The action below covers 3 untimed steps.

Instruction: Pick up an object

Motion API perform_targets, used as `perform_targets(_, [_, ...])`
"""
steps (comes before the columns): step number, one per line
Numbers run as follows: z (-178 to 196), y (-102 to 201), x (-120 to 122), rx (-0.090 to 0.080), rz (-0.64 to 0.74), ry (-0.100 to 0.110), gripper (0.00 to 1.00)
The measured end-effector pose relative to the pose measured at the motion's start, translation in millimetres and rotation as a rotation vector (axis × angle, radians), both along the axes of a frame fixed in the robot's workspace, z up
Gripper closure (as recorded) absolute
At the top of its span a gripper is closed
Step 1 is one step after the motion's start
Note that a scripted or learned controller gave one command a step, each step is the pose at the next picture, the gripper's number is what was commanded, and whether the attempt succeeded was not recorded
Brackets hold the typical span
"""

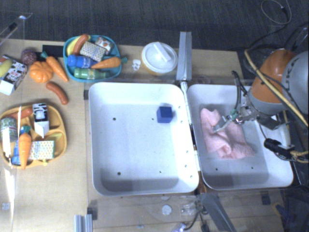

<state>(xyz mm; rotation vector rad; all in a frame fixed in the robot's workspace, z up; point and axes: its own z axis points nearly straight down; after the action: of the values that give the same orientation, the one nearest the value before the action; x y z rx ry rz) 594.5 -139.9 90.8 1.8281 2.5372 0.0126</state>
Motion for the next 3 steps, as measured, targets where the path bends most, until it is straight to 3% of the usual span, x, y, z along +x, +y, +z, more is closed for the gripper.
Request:
perform_targets(1, [0.4,34.7,-8.3,-0.002,0.083,-0.002,0.00])
perform_targets(2, [-0.3,44.5,26.7,0.002,-0.107,0.001,0.00])
perform_targets(3, [-0.4,-2.4,18.0,0.000,-0.011,0.000,0.00])
